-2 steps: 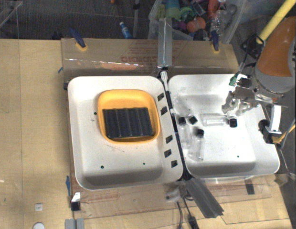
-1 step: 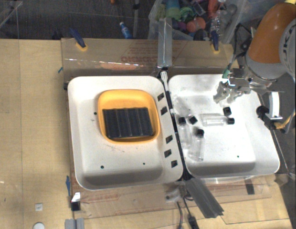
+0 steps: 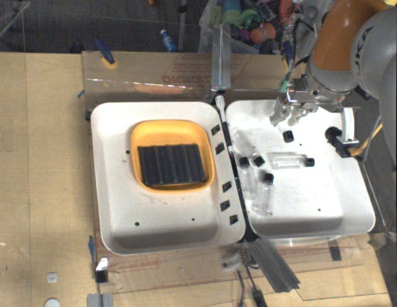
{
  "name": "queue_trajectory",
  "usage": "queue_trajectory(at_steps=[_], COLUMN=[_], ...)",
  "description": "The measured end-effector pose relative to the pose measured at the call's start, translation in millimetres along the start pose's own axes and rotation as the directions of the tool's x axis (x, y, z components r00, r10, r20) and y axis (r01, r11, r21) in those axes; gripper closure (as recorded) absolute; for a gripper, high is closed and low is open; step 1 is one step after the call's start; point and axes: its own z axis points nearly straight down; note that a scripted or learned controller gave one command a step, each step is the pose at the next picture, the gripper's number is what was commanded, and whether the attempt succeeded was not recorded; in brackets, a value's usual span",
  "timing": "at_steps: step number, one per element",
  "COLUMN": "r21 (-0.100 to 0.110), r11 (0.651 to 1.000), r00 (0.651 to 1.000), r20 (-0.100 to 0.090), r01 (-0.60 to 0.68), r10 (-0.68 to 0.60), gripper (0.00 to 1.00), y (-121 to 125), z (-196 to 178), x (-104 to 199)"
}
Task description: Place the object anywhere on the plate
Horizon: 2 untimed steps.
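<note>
An orange plate [image 3: 138,141] lies in the left bin [image 3: 115,216]. A black ribbed rectangular block [image 3: 171,165] rests flat on it, covering most of its middle. My gripper [image 3: 287,116] hangs over the far part of the right bin [image 3: 326,216], pointing down, fingers apart with nothing between them. Just below it on the bin floor sits a small black piece [image 3: 288,135]. Three clear vials with black caps lie in the right bin: one [image 3: 288,162] at its middle, and two [image 3: 250,174] [image 3: 265,196] near the divider.
A grey divider with black clips [image 3: 223,165] runs between the bins. A black fitting [image 3: 334,136] sits at the right bin's far right. Behind the bins stands a clear tub of coloured toys [image 3: 262,8].
</note>
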Motion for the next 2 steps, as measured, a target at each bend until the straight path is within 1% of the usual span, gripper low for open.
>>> queue_trajectory(at_steps=[1, 2], r21=[-0.002, -0.003], r11=[0.995, 0.984], r00=[0.995, 0.984], r20=[0.0, 0.001], r01=[0.102, 0.177], r10=[-0.102, -0.177], gripper=[1.0, 1.0], y=[0.2, 0.4], z=[-38.9, -61.4], x=[19.5, 24.6])
